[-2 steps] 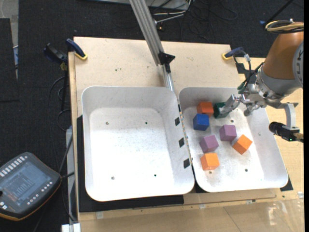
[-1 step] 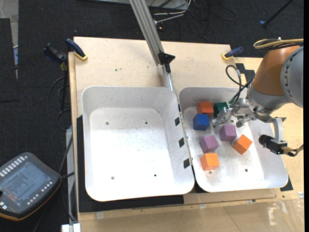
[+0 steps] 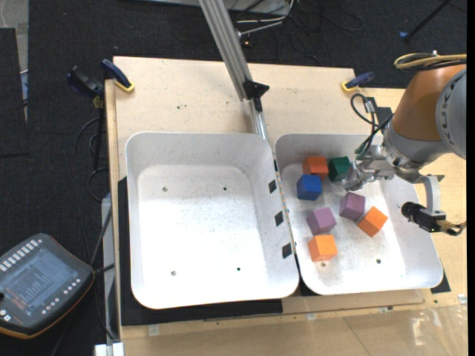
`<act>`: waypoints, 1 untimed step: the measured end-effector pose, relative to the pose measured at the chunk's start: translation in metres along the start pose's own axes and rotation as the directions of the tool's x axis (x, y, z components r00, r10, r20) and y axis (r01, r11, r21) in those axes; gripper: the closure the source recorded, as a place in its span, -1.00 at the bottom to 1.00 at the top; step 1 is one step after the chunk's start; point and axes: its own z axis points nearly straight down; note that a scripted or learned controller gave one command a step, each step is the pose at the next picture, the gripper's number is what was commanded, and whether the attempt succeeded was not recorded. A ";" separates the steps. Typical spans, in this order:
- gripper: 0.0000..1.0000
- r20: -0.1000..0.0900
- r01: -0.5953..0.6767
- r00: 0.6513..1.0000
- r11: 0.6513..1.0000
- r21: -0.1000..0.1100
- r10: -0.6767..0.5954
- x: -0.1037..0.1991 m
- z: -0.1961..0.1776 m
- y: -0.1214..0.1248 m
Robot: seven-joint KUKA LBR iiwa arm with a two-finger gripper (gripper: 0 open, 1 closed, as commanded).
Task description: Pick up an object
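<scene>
Hovering low in the right bin (image 3: 415,273), the gripper (image 3: 358,181) sits between the green cube (image 3: 340,168) at its ten o'clock and a purple cube (image 3: 352,205) just below at six; whether it is clenched or released cannot be told from this slant, and no cube is seen caught in it. Seven cubes lie in that bin, clustered toward its upper middle: an orange cube (image 3: 315,165) touching the green one, a blue cube (image 3: 309,187) under it, a second purple cube (image 3: 321,219) at the cluster's centre, an orange one (image 3: 372,221) at four o'clock of the gripper, and another orange (image 3: 322,248) lowest of all. The left bin (image 3: 141,199) lies well apart, at nine o'clock.

Judging by position, the nearer purple cube looks the likely target. To do this well, centre over one cube alone, square up to its flat faces, descend straight, and avoid nudging the neighbouring orange cube. Crowding near the green cube risks a glancing contact.
</scene>
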 end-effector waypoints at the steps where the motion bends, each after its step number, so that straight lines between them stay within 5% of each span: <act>1: 1.00 0.001 0.003 1.000 1.000 -0.004 -0.003 0.000 -0.043 0.004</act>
